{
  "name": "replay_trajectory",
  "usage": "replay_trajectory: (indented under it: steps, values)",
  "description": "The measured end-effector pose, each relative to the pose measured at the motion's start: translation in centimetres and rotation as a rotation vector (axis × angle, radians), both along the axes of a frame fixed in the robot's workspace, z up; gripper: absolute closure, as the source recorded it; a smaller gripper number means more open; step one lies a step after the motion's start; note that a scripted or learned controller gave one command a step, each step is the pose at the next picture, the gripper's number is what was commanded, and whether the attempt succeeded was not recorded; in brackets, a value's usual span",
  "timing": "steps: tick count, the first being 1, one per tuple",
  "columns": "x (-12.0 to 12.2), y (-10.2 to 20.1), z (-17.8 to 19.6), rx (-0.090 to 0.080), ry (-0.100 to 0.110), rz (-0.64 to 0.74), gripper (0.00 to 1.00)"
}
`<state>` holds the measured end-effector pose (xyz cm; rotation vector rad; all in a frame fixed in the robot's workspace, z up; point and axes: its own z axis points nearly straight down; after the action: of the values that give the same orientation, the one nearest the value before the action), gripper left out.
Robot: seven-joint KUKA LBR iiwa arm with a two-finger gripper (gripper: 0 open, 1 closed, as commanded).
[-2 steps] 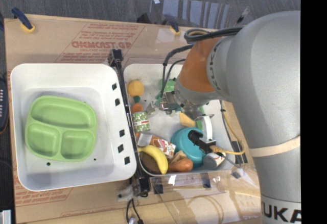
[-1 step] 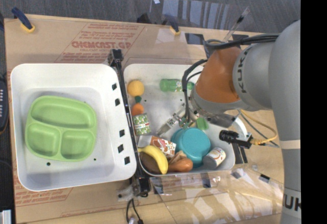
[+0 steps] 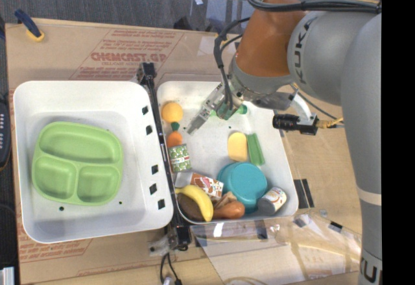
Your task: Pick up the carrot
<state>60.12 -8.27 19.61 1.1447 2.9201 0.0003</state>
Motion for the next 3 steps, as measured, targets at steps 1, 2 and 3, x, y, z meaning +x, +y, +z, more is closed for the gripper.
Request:
replay_trajectory:
  steps: [1, 2, 3]
  values:
    - [0.1, -6.5, -6.6, -0.001, 0.012, 0.359, 0.0]
    - [-0.9, -2.3, -10.1, -0.014, 0.0, 0.182, 0.0]
    - [3.1, -2.7, -10.2, -0.005, 0.006, -0.17, 0.0]
